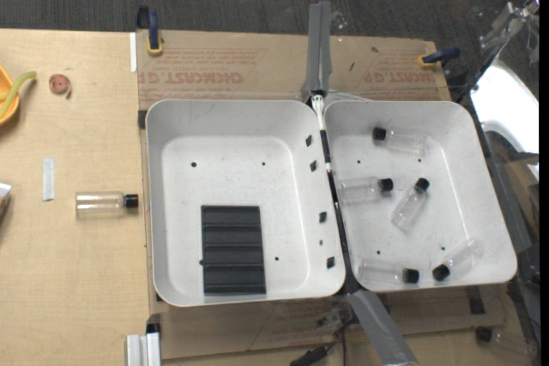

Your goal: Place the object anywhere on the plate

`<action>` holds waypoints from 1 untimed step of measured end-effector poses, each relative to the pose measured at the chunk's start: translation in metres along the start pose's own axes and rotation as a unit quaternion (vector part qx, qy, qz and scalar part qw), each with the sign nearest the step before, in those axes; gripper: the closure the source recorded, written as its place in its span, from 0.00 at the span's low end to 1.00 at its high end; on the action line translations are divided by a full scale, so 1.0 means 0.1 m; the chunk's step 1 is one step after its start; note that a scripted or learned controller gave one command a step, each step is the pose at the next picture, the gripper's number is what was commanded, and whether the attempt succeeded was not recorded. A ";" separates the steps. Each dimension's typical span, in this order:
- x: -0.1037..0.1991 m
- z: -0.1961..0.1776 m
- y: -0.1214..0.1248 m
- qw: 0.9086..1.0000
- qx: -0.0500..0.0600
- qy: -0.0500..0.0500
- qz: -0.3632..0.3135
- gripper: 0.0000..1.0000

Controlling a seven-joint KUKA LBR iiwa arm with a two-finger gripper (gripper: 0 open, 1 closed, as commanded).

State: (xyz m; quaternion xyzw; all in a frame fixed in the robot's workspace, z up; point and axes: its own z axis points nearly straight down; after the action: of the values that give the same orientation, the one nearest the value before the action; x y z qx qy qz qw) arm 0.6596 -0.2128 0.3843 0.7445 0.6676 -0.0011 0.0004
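Two shallow white bins sit side by side on the table (69, 270), over a cardboard sheet (257, 64) whose red print reads mirrored and only partly legibly. The left bin (171, 120) holds a black ribbed plate (232, 250) near its front. The right bin (463, 120) holds five clear bottles with black caps: one far (396, 138), one left of centre (364, 187), one at centre (411, 203), two near the front (384, 273) (455, 261). Another clear bottle (105, 202) lies on the table, left of the bins. At the far right a white and grey part of the arm (506, 94) shows; I cannot tell the state of the pincer.
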 end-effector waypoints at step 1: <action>0.01 -0.56 -0.02 0.998 0.000 0.000 0.065 0.00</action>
State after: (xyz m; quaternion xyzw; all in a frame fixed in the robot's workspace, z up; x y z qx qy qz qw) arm 0.6575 -0.2112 0.4406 0.7862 0.6180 -0.0013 0.0002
